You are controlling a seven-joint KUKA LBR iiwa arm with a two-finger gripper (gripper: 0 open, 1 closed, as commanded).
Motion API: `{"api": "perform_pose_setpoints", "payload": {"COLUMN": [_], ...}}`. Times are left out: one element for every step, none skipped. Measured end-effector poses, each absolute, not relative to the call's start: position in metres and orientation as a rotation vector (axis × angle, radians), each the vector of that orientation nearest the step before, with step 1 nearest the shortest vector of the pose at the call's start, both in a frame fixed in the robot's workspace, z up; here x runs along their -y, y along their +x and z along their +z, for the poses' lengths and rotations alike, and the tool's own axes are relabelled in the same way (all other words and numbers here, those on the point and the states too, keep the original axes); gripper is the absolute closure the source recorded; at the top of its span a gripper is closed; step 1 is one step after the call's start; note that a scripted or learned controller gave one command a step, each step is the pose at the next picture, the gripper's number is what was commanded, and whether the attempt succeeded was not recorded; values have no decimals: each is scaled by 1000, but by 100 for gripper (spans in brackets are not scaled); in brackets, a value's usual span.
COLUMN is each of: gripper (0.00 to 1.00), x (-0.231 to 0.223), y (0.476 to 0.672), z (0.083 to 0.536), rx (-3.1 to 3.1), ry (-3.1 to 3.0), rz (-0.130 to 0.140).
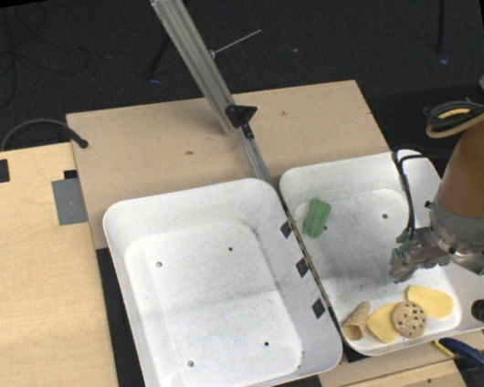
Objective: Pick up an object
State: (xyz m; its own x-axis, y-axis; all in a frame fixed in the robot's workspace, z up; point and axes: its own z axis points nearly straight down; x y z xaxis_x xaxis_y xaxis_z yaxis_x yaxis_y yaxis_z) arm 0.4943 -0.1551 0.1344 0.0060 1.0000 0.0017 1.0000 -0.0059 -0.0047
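Over the right bin's near half: two-finger gripper (406, 263), whether its fingers are apart or together cannot be told
Below it: yellow wedge-shaped piece (431, 300), round tan cookie-like disc (409, 319), small beige cone (357, 316), crowded at the shallow white right bin (360, 178) near edge
Best move: judged, descend on one piece's centre, clear of neighbours
Alternative: green oblong block (317, 217), alone by the dividing edge, long axis far-to-near, slightly slanted

Aluminium rail (201, 65) slants over bench (38, 298); black cables (10, 34), probably, on floor.

Hand (406, 263) low in right bin (351, 180), above cookie (409, 318), green block (317, 216) apart
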Motion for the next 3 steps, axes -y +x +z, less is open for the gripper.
{"api": "perform_pose_setpoints", "payload": {"gripper": [100, 100, 100], "x": [157, 161, 161], "y": [499, 502, 503], "z": [196, 239, 291], "rx": [2225, 2224, 2225], "ry": [-2222, -2222, -2222], "rz": [-3, -2, -2]}}
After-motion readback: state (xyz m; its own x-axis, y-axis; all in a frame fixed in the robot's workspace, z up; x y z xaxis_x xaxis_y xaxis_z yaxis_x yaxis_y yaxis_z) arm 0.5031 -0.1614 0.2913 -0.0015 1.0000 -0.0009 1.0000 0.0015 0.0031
